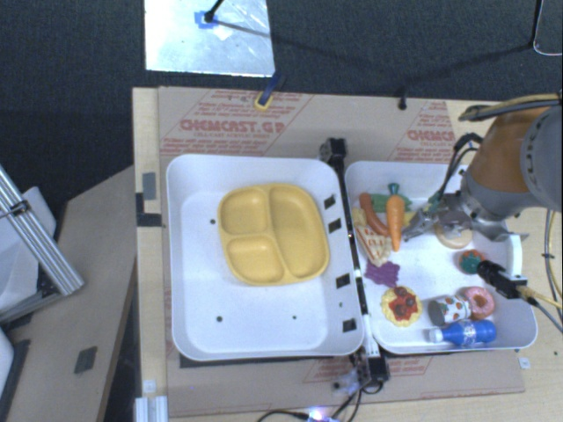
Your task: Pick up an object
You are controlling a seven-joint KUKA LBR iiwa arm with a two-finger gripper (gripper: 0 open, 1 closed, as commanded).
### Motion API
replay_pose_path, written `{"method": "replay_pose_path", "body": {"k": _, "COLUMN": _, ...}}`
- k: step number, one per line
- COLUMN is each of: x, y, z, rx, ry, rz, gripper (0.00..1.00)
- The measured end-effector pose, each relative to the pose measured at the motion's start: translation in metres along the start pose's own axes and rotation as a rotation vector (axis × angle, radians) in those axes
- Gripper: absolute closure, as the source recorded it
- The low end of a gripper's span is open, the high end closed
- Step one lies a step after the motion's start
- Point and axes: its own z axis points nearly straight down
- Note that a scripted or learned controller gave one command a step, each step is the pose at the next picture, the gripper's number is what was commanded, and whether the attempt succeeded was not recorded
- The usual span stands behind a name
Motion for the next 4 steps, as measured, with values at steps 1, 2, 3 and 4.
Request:
{"method": "replay_pose_path", "body": {"k": 1, "x": 0.0, "y": 0.002, "z": -0.011, "rx": -0.005, "ry": 0.0, "rz": -0.001, "gripper": 1.0}}
{"method": "replay_pose_path", "body": {"k": 2, "x": -0.004, "y": 0.002, "z": -0.055, "rx": 0.002, "ry": 0.003, "rz": -0.002, "gripper": 1.0}}
{"method": "replay_pose_path", "body": {"k": 3, "x": -0.009, "y": 0.009, "z": -0.119, "rx": -0.001, "ry": 0.002, "rz": -0.003, "gripper": 1.0}}
{"method": "replay_pose_path", "body": {"k": 4, "x": -0.009, "y": 0.011, "z": -0.136, "rx": 0.003, "ry": 0.003, "rz": -0.004, "gripper": 1.0}}
